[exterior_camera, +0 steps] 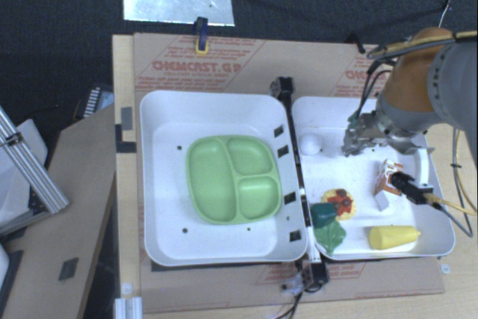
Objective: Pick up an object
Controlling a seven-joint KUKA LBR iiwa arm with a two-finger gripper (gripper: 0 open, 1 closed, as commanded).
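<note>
Arm [437, 90] enters from the right, orange band above the wrist, and the wrist bends down toward the back half of the right bin [328, 112]. Gripper [358, 140] points down over bare bin floor. From this angle I cannot tell whether it is wide or narrow. Nothing is seen held in it.

Count, bench [224, 63]:
- Bins: two, side by side, touching along the middle.
- Left bin [164, 131]: one green plate [231, 179] with three compartments, lying flat near the centre.
- Right bin: six loose objects.
 1. One white ball [309, 145] at the back left, near the gripper but apart from it.
 2. One yellow-and-red piece [340, 200], mid-bin.
 3. One dark teal piece [322, 214], touching the yellow-and-red piece on its front left.
 4. One green leafy piece [331, 236], just in front of the teal piece, at the front left corner.
 5. One yellow oblong piece [393, 237], front right, lying on its side.
 6. One small orange-and-white piece [386, 175], right of centre; what it is I cannot tell.

All candidate objects lie in the right bin, none under the gripper.
</note>
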